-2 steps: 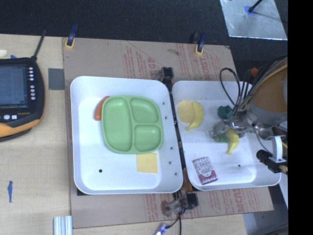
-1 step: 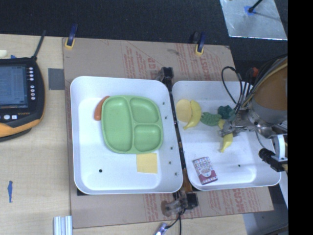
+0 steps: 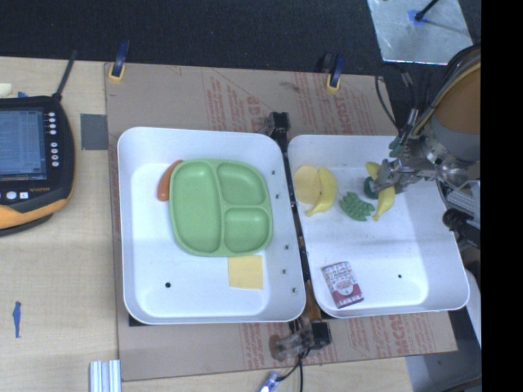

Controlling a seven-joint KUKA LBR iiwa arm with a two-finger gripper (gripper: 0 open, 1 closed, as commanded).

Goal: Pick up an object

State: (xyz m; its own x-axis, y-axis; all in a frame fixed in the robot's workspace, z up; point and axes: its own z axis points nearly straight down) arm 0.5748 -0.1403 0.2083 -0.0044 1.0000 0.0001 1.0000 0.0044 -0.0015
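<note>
Hovering low in right bin (image 3: pixel 425 296), fingers (image 3: pixel 382 180) are seen over yellow banana (image 3: pixel 384 203), beside green toy (image 3: pixel 355 207); opening width cannot be told. Nothing is visibly held.

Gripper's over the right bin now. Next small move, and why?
Probably lower straight down and close. The gripper sits right over the small yellow piece at the back of the right bin, with the green toy close beside it. Whether anything is between the fingers can't be told, so a slight nudge away from the green toy may help.
</note>
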